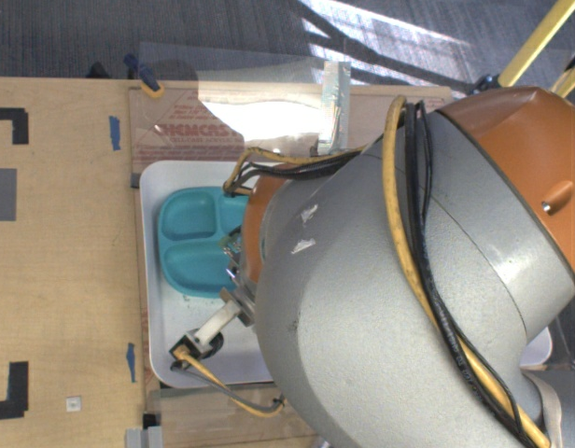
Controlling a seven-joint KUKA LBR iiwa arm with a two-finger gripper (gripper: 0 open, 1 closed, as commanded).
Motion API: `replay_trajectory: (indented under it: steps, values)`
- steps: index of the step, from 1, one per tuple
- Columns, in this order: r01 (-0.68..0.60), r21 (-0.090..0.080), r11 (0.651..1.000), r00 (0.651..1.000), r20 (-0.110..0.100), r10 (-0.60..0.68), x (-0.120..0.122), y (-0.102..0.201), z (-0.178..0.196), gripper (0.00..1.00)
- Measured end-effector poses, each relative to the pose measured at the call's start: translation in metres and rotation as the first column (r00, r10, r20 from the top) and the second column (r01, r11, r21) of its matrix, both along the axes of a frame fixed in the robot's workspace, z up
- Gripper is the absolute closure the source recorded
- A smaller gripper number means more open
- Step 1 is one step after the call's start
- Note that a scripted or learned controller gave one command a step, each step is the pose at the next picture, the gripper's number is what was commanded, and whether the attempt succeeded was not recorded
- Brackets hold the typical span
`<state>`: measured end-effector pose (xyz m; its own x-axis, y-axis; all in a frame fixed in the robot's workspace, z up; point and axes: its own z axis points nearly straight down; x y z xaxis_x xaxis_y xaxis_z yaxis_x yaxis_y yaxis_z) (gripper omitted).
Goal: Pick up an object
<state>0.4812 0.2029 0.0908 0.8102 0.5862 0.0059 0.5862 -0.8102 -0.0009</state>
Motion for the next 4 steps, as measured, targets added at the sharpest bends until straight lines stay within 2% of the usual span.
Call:
replay_trajectory:
  steps: [1, 2, 3, 4]
  values:
    - [0.339, 0.000, 0.941, 0.941, -0.003, -0.339, -0.002, 0.022, 0.092, 1.00]
    - [0.414, -0.004, 0.910, 0.910, -0.003, -0.414, -0.002, 0.022, 0.097, 1.00]
    - [0.133, -0.003, 0.991, 0.991, -0.004, -0.133, -0.002, 0.013, 0.200, 1.00]
    - [0.396, -0.007, 0.918, 0.918, -0.006, -0.396, -0.002, 0.021, 0.137, 1.00]
